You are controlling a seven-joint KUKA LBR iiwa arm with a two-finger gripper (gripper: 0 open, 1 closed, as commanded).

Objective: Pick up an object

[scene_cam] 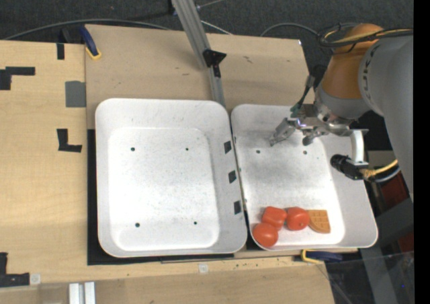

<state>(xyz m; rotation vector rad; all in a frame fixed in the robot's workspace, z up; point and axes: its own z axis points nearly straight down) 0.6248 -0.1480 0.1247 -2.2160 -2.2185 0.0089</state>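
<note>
Bench (154,60) of light wood carries two shallow white bins side by side. The left bin (161,111) has only small dark dots on its floor. The right bin (349,208) holds the things for picking, all grouped at its near edge: three red pieces and one orange piece. One red piece (273,216) lies just beside a second red piece (295,218), and a third red piece (265,234) sits a little closer to the front rim, touching the first. The orange waffle-like piece (320,221) lies at the right of them, just beside the second red piece.

The gripper (294,136) is over the far part of the right bin, well apart from these objects. Its two fingers (280,135) stand apart, and there is nothing between them. The arm (349,74) comes in from the right, with its orange band above the wrist. A black part with a cable (346,167) hangs at the right rim of the bin.

A grey metal pole (191,20) runs at a slant from the top to the gap between the two bins. A blue and yellow clamp (91,44) sits at the far left corner of the bench.
</note>
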